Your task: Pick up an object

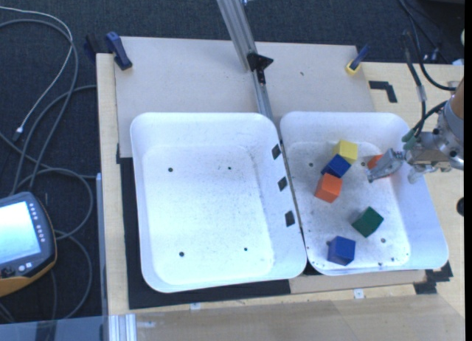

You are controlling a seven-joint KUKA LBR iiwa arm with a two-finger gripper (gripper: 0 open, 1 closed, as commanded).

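Observation:
The right bin [420, 214] holds several cubes. A yellow cube [347, 150] touches a blue cube [338, 165], with an orange cube [329, 187] just below them. A green cube [366, 221] and a second blue cube [341, 249] lie nearer the front. A small red-orange piece [374, 160] shows at the right of the yellow cube. My gripper [397, 172] reaches in from the right, over the bin's right side. Its fingers stand apart with nothing between them. The left finger [380, 170] is right beside the red-orange piece.
The left bin [147, 184] adjoins the right one along a shared middle rim with black clips [283, 183]. A slanted metal pole [236, 22] rises behind the bins. Cables hang at the far right by the arm.

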